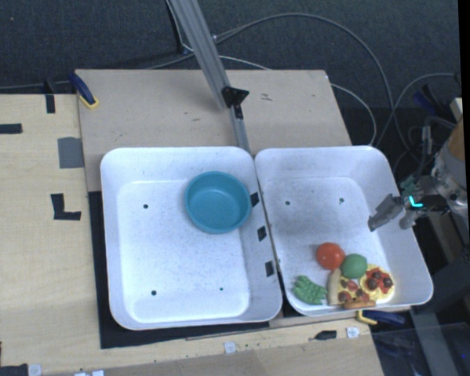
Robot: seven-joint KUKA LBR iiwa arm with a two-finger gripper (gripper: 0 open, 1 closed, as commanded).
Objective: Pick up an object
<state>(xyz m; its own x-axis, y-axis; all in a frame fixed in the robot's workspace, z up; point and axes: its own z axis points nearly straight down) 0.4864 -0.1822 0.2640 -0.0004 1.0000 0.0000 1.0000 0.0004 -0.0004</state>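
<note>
Hand point(393, 212): at right rim of right bin point(379, 161), above its wall, nothing between fingers; spread or clenched, cannot tell. Grey finger point(383, 212) juts left over rim; small teal light just behind it.

Right bin: white, shallow, speckled floor. Contents bunched in front corner, below and left of hand, apart from it:
- red ball point(329, 254), round, touching green ball.
- green ball point(354, 264), just right of red, above pizza slice.
- pizza slice point(371, 284), yellow with red spots, against front wall.
- banana point(333, 285), pale, upright between green piece and pizza slice.
- green piece point(306, 289), knobbly, leftmost of group.

Left bin point(139, 161): white, beside right bin, rims touching. Holds blue bowl point(217, 201), upright, near rear right corner.

Bench point(160, 108): tan board under both bins; grey pole point(204, 47) slanting from rear to seam between bins; cables point(305, 18) looping behind.
</note>
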